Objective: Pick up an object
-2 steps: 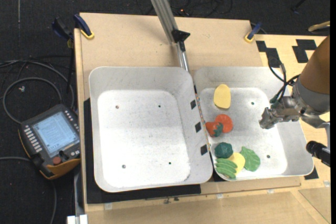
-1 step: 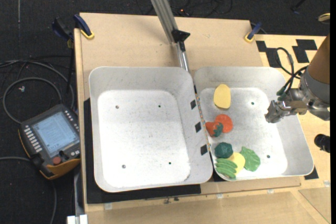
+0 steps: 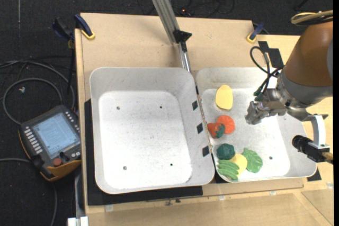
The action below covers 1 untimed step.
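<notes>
Two shallow white bins are seen side by side on the wooden bench [image 3: 132, 45]. The left bin [image 3: 106, 87] has just a speckled floor showing, while all the toy food is found in the right bin [image 3: 280, 166].

The gripper [image 3: 254, 114] is hung over the middle of the right bin, reached in from 3 o'clock on the grey arm with its orange band [image 3: 318, 50]. Honestly, whether it's clenched or released can't be told from this angle, and nothing is seen caught in it.

The pickable stuff is spread out like this:
- a yellow lemon-shaped piece [image 3: 224, 97] sits at about 11 o'clock from the gripper, near it but apart
- a red-orange tomato-like piece [image 3: 222, 125] with a green top is found at roughly 8 o'clock, close to the bin's left wall
- a clump is packed at the bin's 7 o'clock corner: a dark green broccoli-ish piece [image 3: 226, 151], a small yellow piece [image 3: 241, 161], a light green leafy piece [image 3: 253, 160] and a green pea pod [image 3: 229, 169], all touching or just beside each other

A teach pendant [image 3: 50, 137] is lying off the bench at 9 o'clock.
</notes>
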Available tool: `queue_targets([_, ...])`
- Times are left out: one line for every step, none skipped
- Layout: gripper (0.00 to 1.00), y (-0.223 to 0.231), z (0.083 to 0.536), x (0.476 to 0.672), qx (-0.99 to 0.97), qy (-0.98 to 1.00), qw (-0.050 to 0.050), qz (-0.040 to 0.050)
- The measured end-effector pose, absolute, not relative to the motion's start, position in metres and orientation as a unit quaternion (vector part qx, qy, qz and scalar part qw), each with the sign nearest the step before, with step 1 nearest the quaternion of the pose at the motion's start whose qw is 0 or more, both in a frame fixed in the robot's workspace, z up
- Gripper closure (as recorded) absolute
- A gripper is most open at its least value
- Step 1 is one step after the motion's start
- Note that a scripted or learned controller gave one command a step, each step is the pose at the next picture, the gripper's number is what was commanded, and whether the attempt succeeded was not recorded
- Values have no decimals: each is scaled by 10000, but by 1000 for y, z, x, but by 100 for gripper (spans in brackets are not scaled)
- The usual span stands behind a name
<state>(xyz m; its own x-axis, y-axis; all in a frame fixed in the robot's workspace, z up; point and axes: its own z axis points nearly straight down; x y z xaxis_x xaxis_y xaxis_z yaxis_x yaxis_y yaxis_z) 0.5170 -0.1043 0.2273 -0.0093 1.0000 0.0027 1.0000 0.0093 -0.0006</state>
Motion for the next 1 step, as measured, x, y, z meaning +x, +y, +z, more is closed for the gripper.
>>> queue_targets([100, -48, 238, 515, -7040, -7102, 4, -11])
